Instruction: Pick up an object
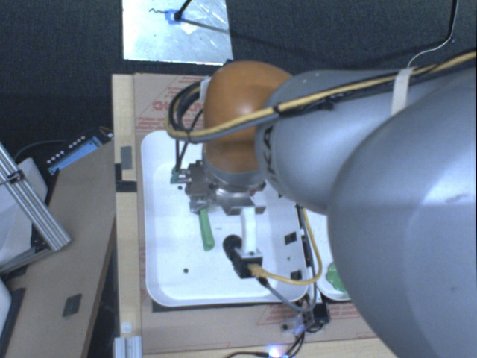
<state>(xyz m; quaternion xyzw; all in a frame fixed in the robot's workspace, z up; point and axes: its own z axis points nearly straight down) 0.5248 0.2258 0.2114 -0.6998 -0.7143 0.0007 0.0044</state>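
We see gripper (211, 209) low in left bin (160, 274), beside green stick (206, 228) on floor. Cannot tell its state: wrist hides it. We judge pick attempt underway.

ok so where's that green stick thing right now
The green stick lies in the left white bin, toward its middle, just below the arm's wrist and left of the white finger-like part hanging there.
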